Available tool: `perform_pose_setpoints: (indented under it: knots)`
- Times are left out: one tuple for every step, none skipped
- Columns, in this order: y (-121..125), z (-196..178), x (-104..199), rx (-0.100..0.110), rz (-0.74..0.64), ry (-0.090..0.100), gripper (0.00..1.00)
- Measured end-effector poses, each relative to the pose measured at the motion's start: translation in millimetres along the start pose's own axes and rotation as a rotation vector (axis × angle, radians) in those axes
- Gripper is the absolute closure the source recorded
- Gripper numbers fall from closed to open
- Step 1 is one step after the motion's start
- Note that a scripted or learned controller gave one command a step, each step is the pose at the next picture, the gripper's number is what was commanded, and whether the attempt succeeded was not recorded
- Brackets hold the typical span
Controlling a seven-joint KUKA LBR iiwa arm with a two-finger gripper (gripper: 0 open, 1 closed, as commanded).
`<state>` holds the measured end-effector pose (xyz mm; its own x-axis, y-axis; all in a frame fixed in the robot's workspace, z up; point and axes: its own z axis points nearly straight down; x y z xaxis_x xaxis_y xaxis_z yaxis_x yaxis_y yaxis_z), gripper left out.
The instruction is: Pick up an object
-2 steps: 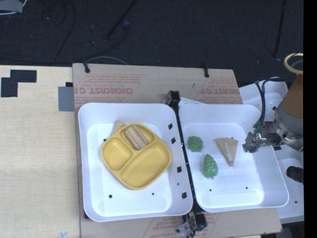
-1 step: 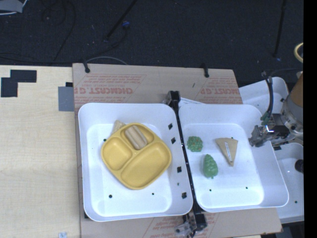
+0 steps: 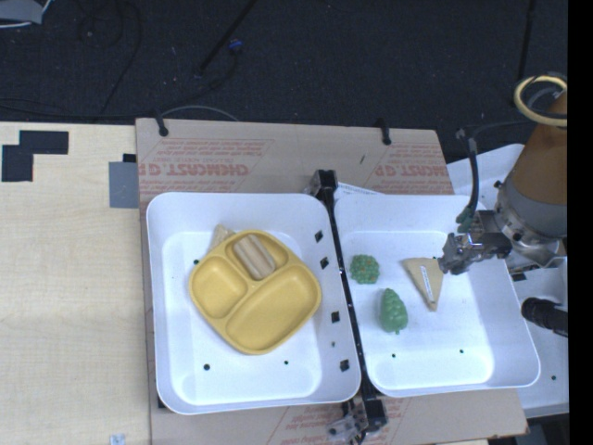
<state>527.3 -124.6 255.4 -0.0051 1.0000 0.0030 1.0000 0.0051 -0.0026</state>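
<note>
The gripper [image 3: 460, 251] sits low over the right-hand part of the right bin [image 3: 463, 364], reaching in from the right side of the view. Behind it the arm [image 3: 542, 179] rises as a thick grey body with an orange band above the wrist, angled down and to the left toward the bin. The gripper itself appears as a small dark metal cluster, and its state cannot be told from this angle.

Just beside the gripper, to its lower left, lies a pale wedge-shaped toy [image 3: 424, 280], like a slice of cheese or sandwich, with its point aimed downward. The gripper tip appears to touch or nearly touch the wedge's upper right corner, but nothing is visibly held. Further left in the same bin lie two green toy vegetables: a round, bumpy green piece [image 3: 364, 269] like broccoli near the dividing wall, and a longer, knobbly green piece [image 3: 393, 311] below it, between the round one and the wedge.

The lower part of the right bin is bare white floor, as is the strip along its top wall.

The left bin [image 3: 176, 360] holds a yellow divided plate [image 3: 264, 309], tilted diagonally, with a tan ridged toy food item [image 3: 253, 255] resting in its upper compartment. Both bins rest on a cardboard sheet [image 3: 278, 160] on a light wooden bench [image 3: 65, 295].
</note>
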Motion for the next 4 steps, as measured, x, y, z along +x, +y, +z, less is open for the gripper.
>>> perform_pose_setpoints:
  knots:
    - [-9.2,12.3,51.1,0.002,0.001,0.000,1.00]
    - [-6.6,6.7,104.8,0.000,0.001,-0.002,1.00]
    - [-6.7,25.4,157.4,0.004,0.001,-0.001,1.00]
    - [-2.1,33.8,202.2,0.003,0.001,-0.002,1.00]
